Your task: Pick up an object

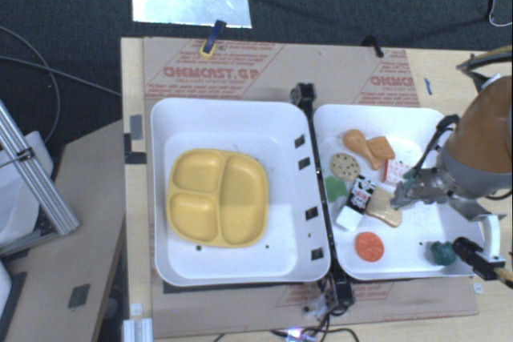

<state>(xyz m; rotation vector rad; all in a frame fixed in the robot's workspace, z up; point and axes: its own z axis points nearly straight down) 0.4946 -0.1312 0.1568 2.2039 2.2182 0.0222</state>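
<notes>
Left bin (240, 112) holds a yellow tray (217, 197); right bin (377, 114), toy foods (365, 172).

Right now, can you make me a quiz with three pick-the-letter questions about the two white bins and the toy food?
1. Where is the yellow plate?
A. in the left bin
B. in the right bin
C. on the floor

2. What colour is the round flat piece near the front of the right bin?
A. blue
B. orange-red
C. white

3. Where is the gripper?
A. over the yellow plate
B. outside both bins
C. low in the right bin, by the toy food

Answers:
1. A: the divided plate lies in the middle of the left bin.
2. B: it shows orange-red against the white floor of the bin.
3. C: the arm comes in from the right and its tip sits beside the tan piece in the pile.
</notes>
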